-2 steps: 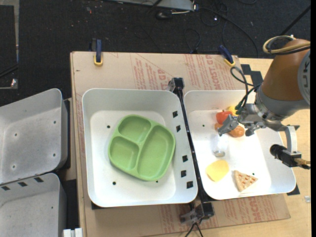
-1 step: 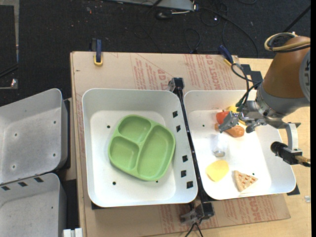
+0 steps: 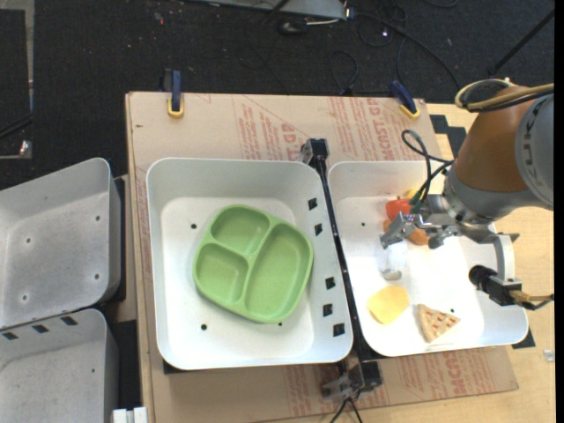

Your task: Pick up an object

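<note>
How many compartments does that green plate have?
3. The green plate lies in the left bin: one small compartment at its far end, one small at its near left, and one long one along its right side.

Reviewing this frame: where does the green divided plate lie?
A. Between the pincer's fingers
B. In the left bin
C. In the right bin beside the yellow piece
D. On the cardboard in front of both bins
B. The green divided plate lies flat on the floor of the left bin, while the yellow piece sits in the right bin.
</note>
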You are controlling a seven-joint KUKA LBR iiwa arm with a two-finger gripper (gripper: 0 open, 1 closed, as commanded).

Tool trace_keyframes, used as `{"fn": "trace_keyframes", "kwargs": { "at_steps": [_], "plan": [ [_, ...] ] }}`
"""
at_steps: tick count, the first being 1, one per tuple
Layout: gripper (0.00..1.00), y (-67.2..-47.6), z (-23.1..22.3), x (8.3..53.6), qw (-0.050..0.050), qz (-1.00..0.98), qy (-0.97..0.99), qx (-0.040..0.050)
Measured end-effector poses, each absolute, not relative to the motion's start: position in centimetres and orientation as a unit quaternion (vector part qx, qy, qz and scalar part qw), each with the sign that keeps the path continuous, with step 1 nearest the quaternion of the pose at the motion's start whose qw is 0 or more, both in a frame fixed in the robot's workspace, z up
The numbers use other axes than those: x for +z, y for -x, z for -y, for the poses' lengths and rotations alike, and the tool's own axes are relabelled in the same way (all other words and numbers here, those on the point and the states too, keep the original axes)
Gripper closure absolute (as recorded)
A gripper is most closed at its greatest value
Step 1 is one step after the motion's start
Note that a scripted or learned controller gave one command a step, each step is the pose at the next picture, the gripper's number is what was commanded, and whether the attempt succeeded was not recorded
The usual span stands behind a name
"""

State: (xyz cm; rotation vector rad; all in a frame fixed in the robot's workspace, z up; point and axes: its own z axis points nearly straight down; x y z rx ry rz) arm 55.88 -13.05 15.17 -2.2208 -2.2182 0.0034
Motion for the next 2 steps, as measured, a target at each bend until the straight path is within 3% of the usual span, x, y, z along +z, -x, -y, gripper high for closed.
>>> {"fn": "trace_keyframes", "kwargs": {
  "at_steps": [1, 2],
  "plan": [
    [0.0, -55.8, 13.0, 9.8, 0.002, 0.707, 0.708, 0.0015],
    [1.0, -55.9, 13.0, 11.1, 0.0, 0.706, 0.708, 0.0001]
  ]
}}
